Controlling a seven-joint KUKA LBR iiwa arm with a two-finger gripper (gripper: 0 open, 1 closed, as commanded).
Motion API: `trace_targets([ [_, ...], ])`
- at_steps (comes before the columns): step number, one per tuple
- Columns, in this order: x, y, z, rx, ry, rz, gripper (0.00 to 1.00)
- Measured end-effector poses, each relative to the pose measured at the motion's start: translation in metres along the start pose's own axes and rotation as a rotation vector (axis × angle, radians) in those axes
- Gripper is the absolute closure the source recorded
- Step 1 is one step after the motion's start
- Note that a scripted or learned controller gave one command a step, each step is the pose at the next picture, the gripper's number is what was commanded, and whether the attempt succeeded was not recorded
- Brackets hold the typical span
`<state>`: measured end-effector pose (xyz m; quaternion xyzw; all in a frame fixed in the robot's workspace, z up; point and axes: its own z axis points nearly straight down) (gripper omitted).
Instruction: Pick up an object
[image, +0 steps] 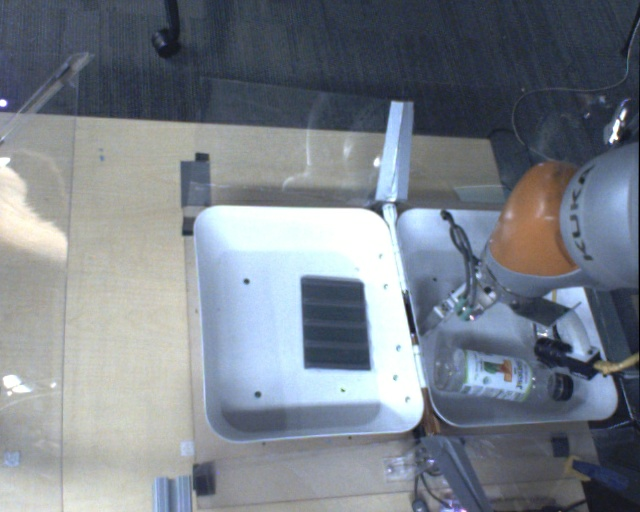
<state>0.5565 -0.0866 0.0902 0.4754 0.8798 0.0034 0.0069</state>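
Observation:
A clear plastic bottle (492, 375) with a green and white label and a dark cap lies on its side near the front of the right bin (425, 250). A dark ribbed rectangular pad (335, 322) lies flat in the middle of the left bin (230, 300). The grey arm with its orange band (535, 225) hangs over the right bin. My gripper (462, 303) points down and left, just above and behind the bottle's base end, close to the bin's left wall. I see nothing held in it.
A raised divider (408, 300) separates the two bins. Black cables and a yellow-tipped connector (575, 360) trail from the wrist over the right bin's right side. A clear panel stands upright behind the bins (395, 150). Wooden bench top lies to the left.

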Motion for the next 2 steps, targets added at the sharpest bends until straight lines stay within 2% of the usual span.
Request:
trace_targets([
  [1,0.044,-0.051,-0.096,0.007,0.004,0.134,0.0],
  [2,0.037,-0.035,-0.104,0.008,0.004,0.338,0.0],
])
